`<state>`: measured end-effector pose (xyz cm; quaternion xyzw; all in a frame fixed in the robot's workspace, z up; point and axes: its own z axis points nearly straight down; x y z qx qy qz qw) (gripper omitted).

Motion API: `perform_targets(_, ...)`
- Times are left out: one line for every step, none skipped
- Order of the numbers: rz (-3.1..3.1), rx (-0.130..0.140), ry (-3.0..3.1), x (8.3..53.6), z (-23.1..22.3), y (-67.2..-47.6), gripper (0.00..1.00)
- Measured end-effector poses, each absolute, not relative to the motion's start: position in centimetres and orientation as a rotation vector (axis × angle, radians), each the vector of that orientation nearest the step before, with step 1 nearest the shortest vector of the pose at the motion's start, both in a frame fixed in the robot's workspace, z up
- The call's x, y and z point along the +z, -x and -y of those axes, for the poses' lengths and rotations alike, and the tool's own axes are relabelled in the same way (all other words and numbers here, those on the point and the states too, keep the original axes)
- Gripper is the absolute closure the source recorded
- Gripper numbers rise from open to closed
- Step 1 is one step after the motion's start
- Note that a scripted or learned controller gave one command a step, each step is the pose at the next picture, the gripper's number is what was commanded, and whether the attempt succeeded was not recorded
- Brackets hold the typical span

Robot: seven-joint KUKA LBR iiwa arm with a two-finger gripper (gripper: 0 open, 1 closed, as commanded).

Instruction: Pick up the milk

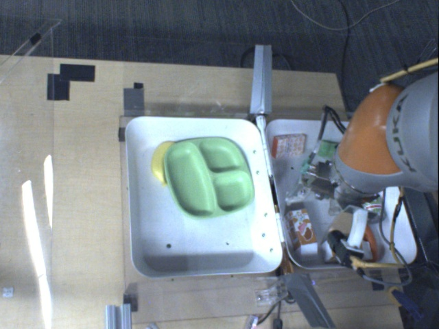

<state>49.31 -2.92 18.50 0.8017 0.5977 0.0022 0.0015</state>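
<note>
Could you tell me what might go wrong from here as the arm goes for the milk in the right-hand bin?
1. The grey arm with the orange band covers much of the shallow white right bin, so the milk cannot be made out from here; a blind grasp may miss.
2. Small printed packets, one orange-red and one brown, lie close by in that bin and could be grabbed instead.
3. Loose cables near the wrist could snag.

A green divided tray (208, 175) fills the upper middle of the left bin (147, 252), leaving bare floor along its lower edge. The arm (384, 139) crowds the right bin (302, 259), among small packets (300, 226).
</note>
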Motion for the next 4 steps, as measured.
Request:
perform_targets(-1.876,0.007,-2.516,18.5,2.9,-49.3,0.0)
perform_targets(-2.001,0.028,-2.405,11.9,8.4,-49.4,0.0)
perform_targets(-2.063,0.02,-2.353,8.9,8.1,-49.2,0.0)
perform_targets(-2.265,0.012,-2.165,8.8,8.6,-59.2,0.0)
